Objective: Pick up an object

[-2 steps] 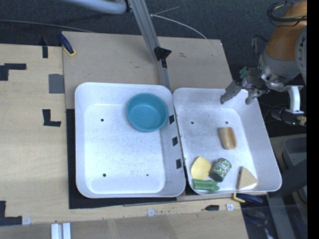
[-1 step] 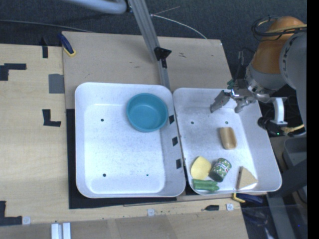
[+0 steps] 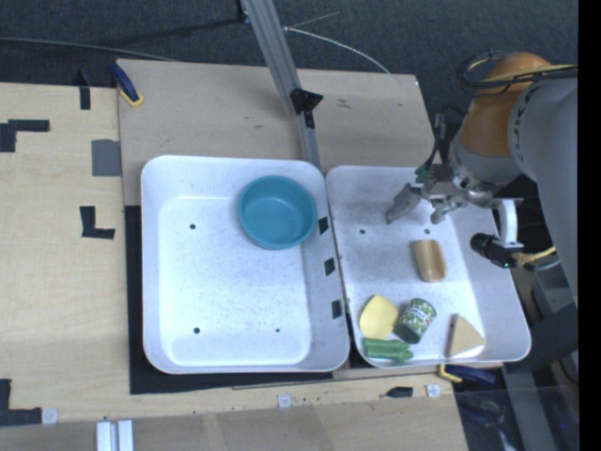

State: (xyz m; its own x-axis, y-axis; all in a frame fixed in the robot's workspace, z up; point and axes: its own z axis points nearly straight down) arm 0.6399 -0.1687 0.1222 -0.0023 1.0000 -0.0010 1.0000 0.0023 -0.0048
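My gripper (image 3: 419,210) hangs over the upper part of the right bin (image 3: 376,195), its two fingers spread open with nothing between them. Just below it lies a tan bread-like block (image 3: 429,259). Lower in the same bin lie a yellow piece (image 3: 378,316), a small green can (image 3: 414,319), a green vegetable (image 3: 388,350) and a tan wedge (image 3: 462,337). A blue bowl (image 3: 276,211) sits at the top of the left bin (image 3: 188,289).
A grey metal pole (image 3: 280,59) slants down from the top to the gap between the bins. The arm's orange band (image 3: 498,111) and grey body stand at the right edge. A blue and yellow tool (image 3: 126,84) lies on the bench at upper left.
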